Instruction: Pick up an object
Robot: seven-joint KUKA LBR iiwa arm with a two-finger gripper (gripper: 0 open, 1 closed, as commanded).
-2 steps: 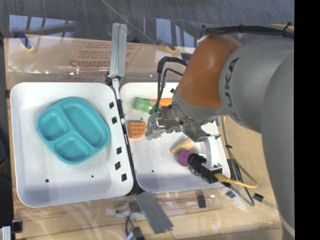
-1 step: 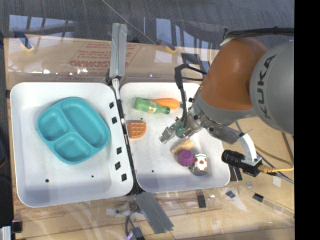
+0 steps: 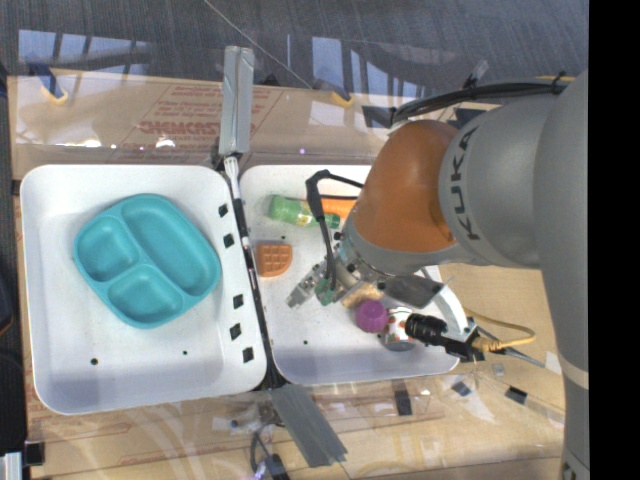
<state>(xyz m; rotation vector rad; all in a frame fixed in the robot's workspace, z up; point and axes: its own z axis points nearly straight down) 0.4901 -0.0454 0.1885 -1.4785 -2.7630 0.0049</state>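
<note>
My gripper (image 3: 314,291) hangs low over the middle of the right bin (image 3: 330,363), open, with bare bin floor between its fingers. A small orange waffle-like piece (image 3: 273,259) lies just up and left of it. A purple ball-like object (image 3: 371,314) sits close on its right, next to a small silver item (image 3: 397,333). Toward the bin's far side, a green bottle (image 3: 286,208) rests on its side. An orange stick-shaped item (image 3: 341,208) pokes out beside the bottle, partly hidden under the arm.
A teal three-compartment plate (image 3: 147,257) lies in the left bin (image 3: 60,368). The ridge between the bins (image 3: 245,278) runs just left of the waffle piece. The arm's orange band (image 3: 405,198) covers the right bin's right part. A black cable (image 3: 315,203) loops over the bottle.
</note>
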